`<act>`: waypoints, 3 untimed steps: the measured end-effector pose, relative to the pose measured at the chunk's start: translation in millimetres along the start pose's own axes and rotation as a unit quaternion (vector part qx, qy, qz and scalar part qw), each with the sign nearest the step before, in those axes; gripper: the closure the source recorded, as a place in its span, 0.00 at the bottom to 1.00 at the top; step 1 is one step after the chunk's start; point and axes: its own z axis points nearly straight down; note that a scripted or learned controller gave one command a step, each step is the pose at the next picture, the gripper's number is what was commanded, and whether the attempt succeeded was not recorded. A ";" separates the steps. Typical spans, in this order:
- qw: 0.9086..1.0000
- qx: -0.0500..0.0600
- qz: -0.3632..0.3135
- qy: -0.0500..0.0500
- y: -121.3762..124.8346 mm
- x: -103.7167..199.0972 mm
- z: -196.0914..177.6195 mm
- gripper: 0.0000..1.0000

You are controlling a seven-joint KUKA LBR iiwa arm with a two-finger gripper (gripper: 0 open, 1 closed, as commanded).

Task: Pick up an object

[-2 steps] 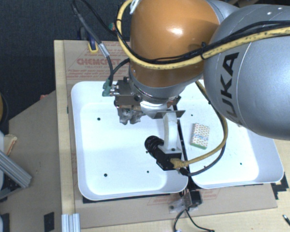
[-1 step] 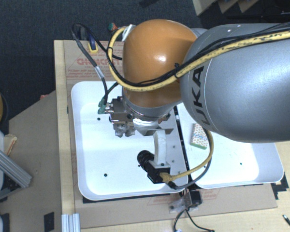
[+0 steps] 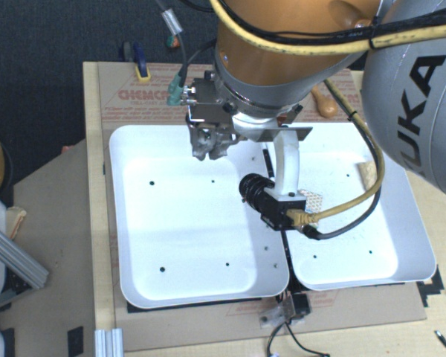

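The arm [image 3: 305, 28] fills the upper right, blocking much of the right bin [image 3: 372, 259]. The left bin [image 3: 178, 266] sits just beside it on the tabletop [image 3: 104, 125]. The pincer [image 3: 208, 146] hangs over the left bin's far edge; whether it is spread cannot be told. A small patterned object [image 3: 311, 198] lies in the right bin near a black cable [image 3: 271, 203].

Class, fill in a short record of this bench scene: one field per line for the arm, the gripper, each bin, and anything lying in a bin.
arm: grey KUKA arm with orange band, over the far edge of the bins
gripper: grey two-finger gripper, above the left bin's far edge
left bin: shallow white bin
right bin: shallow white bin
objects: small tan piece and small speckled piece, both in the right bin
task state: nothing seen held
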 end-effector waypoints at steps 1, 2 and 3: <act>1.000 0.013 0.001 -0.006 -4.1 -1.1 105.2 1.00; 1.000 0.010 0.003 -0.005 -3.2 -29.2 107.6 1.00; 1.000 0.009 0.001 -0.004 -2.8 -27.1 96.8 1.00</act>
